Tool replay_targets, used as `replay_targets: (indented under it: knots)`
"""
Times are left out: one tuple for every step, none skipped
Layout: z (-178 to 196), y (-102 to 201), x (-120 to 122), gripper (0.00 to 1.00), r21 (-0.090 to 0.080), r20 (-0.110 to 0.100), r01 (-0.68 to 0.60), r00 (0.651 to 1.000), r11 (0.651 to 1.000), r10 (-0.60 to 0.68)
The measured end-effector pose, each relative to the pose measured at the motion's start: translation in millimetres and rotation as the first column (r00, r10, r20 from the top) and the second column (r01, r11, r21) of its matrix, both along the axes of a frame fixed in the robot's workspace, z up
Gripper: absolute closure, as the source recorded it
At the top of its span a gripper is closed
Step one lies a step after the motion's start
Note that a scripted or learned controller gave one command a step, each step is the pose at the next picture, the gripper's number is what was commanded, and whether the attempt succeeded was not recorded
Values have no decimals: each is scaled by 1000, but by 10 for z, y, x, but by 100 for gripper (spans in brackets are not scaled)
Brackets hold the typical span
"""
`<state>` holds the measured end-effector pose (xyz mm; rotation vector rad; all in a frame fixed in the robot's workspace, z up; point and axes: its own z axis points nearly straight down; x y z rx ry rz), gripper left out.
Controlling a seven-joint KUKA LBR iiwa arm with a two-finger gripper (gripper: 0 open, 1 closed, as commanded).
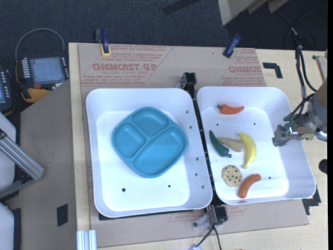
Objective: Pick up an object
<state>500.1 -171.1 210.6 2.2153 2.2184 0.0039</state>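
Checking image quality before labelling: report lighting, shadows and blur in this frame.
Camera view: even overhead light, with both white bins bright but not washed out; soft faint shadows beside the banana and blue plate; the food is fairly sharp, while the gripper at the right looks slightly blurred.

Both bins, left bin and right bin, looked like smooth white plastic w/ a slight sheen. The divided plate read as matt blue plastic, 3 compartments, smooth. Toy foods looked plastic: banana glossy yellow, sausage smooth orange-red, chili shiny orange, green pepper dark & smooth, cookie rougher, speckled. The bench top appeared as matt brown paper/card w/ red print. The gripper looked like dull grey metal. Floor was dark, carpet-like, rough.
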Motion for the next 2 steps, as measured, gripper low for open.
replay_targets:
  knots:
    - [-87, 486, 221, 100, 4, -4, -4, 1000, 1000, 4]
    - [52, 957, 445, 100, 4, -2, -5, 1000, 1000, 5]
